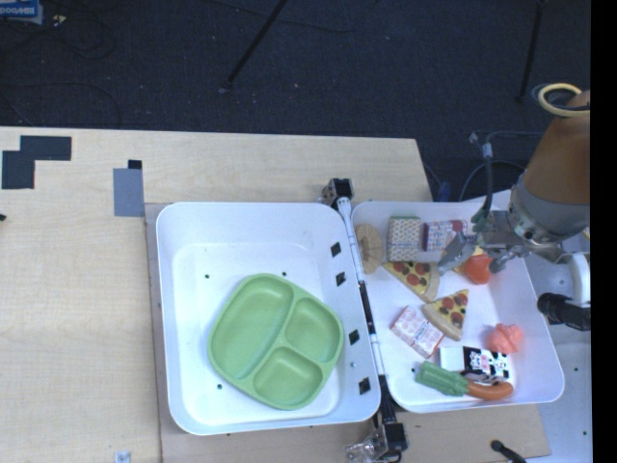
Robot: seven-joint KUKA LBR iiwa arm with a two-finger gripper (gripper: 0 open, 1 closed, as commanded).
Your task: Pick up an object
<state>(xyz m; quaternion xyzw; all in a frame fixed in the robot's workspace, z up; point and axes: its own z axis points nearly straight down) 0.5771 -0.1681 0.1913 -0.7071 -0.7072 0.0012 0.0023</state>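
I've got the claw (467, 250) down in the right bin (540, 379), fingers spread, nothing between them. Orange ball (476, 269) just below it; the pick isn't made yet

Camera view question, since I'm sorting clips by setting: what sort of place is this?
Probably a robot lab bench: two white bins on a wooden bench, toy pizza slices, and cables on dark floor.
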